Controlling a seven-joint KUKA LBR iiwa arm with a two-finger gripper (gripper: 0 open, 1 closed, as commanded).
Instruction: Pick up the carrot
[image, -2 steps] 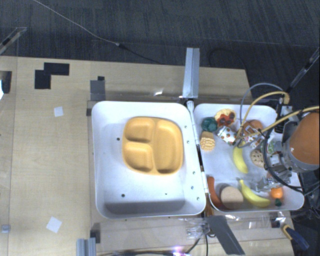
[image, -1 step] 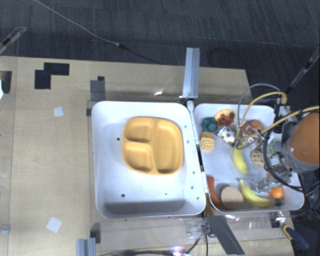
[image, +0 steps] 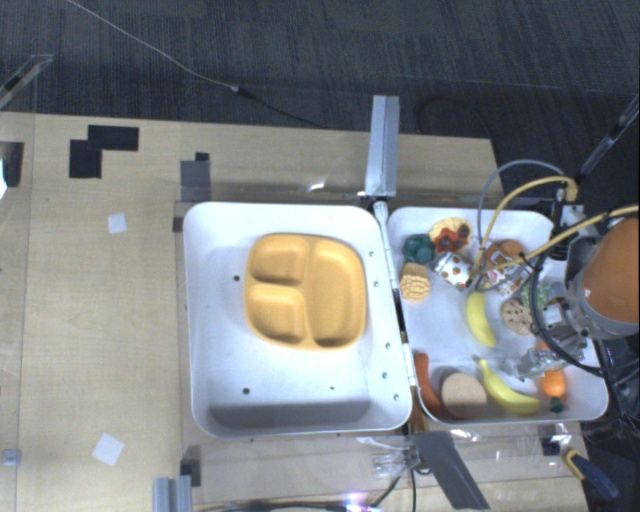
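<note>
The small orange carrot (image: 553, 384) sits in the near right corner of the right bin (image: 592, 408), just beside the hand (image: 548, 352), and I cannot tell the hand's grip.

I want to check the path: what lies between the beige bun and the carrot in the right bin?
In the camera view, a yellow banana lies between the beige bun and the carrot, its tip close to the carrot.

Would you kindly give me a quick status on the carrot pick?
Two-finger gripper low in right white bin, finger state unclear. Small orange carrot in near right corner, not seen held. Yellow curved banana lies right beside it.
</note>
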